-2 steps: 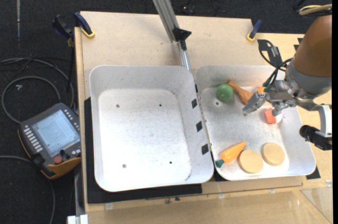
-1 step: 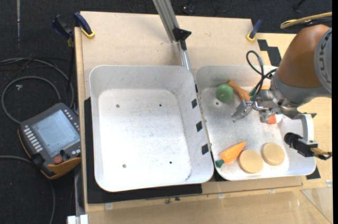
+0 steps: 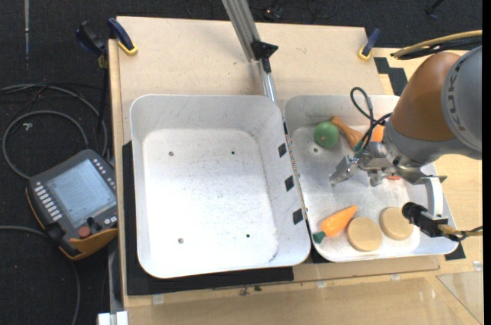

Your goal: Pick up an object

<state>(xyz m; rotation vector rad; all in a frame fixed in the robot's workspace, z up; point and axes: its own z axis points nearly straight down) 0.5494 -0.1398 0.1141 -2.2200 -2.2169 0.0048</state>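
Nearest to the camera, at front of the right bin [image 3: 307,116]: two tan round discs, one [image 3: 365,234] touching the other [image 3: 397,223], and just beside them on the left an orange carrot [image 3: 338,221] with green end against the front wall. Further back a green ball [image 3: 327,134] and a second carrot [image 3: 350,133], close together. No single object fixed by the task; any of these could serve.

Above the bin's middle, between both groups, the gripper [image 3: 343,171], pointing to the left. Nothing visible between its fingers. Impossible to tell whether released or clenched, too small and dark.

Possible failures, only as judgement: descending onto bare floor between the groups and closing on nothing; ball rolling away when touched; flat discs too low for good hold; carrot pushed against the wall. Left bin [image 3: 138,116] beside it, well apart from all objects.
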